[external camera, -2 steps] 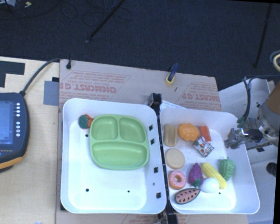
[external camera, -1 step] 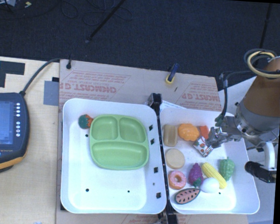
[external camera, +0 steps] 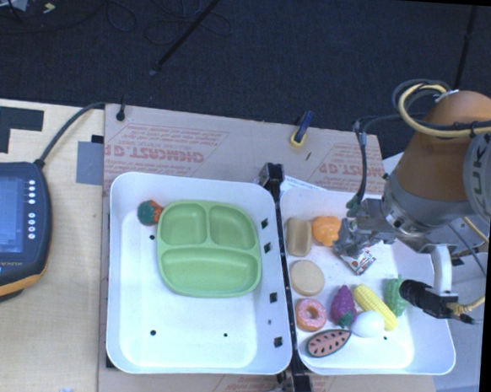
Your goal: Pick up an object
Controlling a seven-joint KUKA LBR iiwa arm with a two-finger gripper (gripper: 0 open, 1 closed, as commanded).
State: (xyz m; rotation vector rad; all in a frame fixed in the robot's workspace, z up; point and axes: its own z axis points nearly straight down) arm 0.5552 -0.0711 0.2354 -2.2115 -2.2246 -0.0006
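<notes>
A: Down low over the right bin (external camera: 436, 354) now, gripper (external camera: 353, 244) hanging close above the floor near the back; hard to say whether apart or together, too dark and cluttered at the tip to tell.

B: Plenty to choose from; orange toy (external camera: 327, 229) just left of the tip, small red-and-white packet (external camera: 361, 261) right under it, tan bread piece (external camera: 298, 236) further left.

A: Looks set for the packet or the orange piece; nothing visibly between the fingers.

B: Best done with a straight drop, centred on one thing; no straddling two at once.

A: Agreed; flat packet likely to slip, round orange piece likely to roll; better to close slowly and square on.

B: Worth minding the round cookie (external camera: 307, 278), purple grapes (external camera: 342, 304) and corn cob (external camera: 375, 303) just in front; close enough to get nudged.

A: Left bin (external camera: 125, 334) a different story; green divided plate (external camera: 208, 249) and a small ball (external camera: 148, 212) at its corner, well apart from the action.
</notes>
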